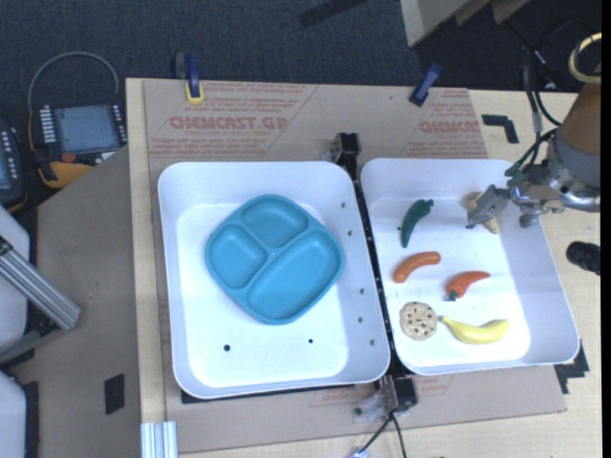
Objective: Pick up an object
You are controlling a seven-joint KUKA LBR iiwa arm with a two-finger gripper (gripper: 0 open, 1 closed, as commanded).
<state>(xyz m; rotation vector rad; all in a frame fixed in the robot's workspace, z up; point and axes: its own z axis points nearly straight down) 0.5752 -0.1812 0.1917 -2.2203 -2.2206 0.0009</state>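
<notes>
Gripper (503, 208) hovering over the right bin (549, 284).
Its fingers are standing open, gripping nothing; a banana (477, 330) is lying below.

arm (582, 132) cut off at right edge, small tan object (489, 219) partly hidden behind gripper (504, 208)

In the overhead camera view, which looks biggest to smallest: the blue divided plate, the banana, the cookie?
1. Blue divided plate, by far the largest.
2. Banana.
3. Cookie, slightly smaller than the banana.
</notes>
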